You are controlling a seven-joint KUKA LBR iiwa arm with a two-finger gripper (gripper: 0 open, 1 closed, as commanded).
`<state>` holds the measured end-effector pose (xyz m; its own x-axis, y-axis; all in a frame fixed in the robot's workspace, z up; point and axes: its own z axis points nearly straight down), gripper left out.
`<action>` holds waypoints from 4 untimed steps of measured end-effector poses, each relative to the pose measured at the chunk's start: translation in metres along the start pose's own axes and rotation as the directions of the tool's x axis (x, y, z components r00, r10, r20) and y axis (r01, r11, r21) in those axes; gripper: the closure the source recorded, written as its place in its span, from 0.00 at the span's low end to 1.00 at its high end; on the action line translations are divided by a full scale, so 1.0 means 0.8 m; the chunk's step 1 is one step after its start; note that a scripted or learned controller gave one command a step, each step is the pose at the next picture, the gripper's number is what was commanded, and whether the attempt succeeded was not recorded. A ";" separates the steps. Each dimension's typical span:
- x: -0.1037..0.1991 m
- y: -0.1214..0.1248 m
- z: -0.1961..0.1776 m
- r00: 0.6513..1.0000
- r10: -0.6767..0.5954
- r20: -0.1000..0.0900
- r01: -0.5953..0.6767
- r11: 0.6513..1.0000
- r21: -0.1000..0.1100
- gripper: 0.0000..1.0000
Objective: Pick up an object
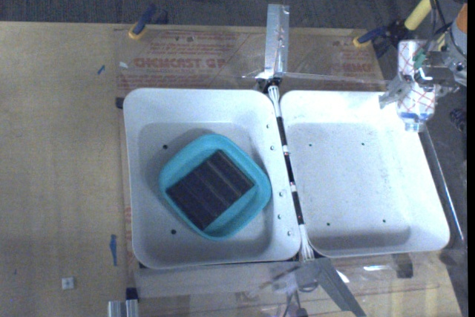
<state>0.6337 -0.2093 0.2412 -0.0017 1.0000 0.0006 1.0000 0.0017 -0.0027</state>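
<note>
- Blue dish (252, 185) lies in the left bin (141, 159), a little toward that bin's near side, turned at a slant to the bin's walls.
- It is squarish with rounded corners, smooth like plastic, light blue-green in colour, with a raised rim.
- Inside it sits a dark ridged pad (209, 189), rectangular, with parallel grooves running along its length.
- Left bin is shallow, white, matte, with rounded corners and a flat floor marked by a few small dark dots.
- Right bin (356, 189) is the same shape and colour, its floor speckled with fine dark flecks.
- A row of white ties (286, 159) joins the two bins along their shared edge.
- Gripper (412, 96) hangs at the far right corner of the right bin, well apart from the dish; whether its fingers are spread or closed I cannot tell.
- Bench (59, 159) is flat tan board, with a thin metal bracket (277, 41) standing behind the bins.
</note>
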 end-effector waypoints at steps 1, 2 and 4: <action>-0.005 0.038 0.165 0.992 -0.128 -0.007 0.128 0.992 0.005 0.00; 0.010 0.039 0.178 0.986 -0.168 0.007 0.168 0.986 0.009 0.00; 0.001 0.040 0.177 0.996 0.090 -0.021 -0.090 0.996 0.008 1.00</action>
<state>0.6650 -0.2083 0.0992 0.0880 0.9959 0.0211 0.9961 -0.0878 -0.0105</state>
